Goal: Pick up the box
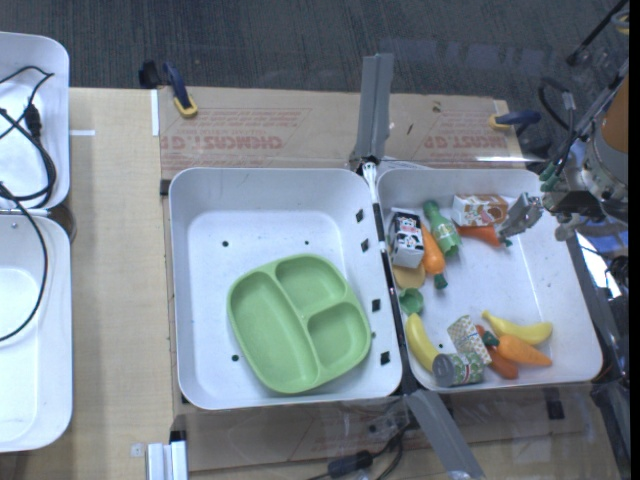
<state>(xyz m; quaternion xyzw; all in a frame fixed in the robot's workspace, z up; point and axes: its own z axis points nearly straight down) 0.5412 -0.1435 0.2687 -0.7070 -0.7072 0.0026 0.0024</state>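
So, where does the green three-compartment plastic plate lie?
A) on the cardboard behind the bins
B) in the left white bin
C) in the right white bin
B: the green three-compartment plastic plate rests flat on the floor of the left white bin, while the right white bin holds the toy food.

The bench (110, 268) is pale wood, and a sheet of brown cardboard (300, 128) lies flat across its far part, running under the bins. Two shallow white bins sit side by side on it, touching along their inner rims: the left bin (200, 298) and the right bin (570, 298). A blue and yellow clamp (180, 93) grips the cardboard's far left corner, and another clamp (512, 120) sits near its far right corner.
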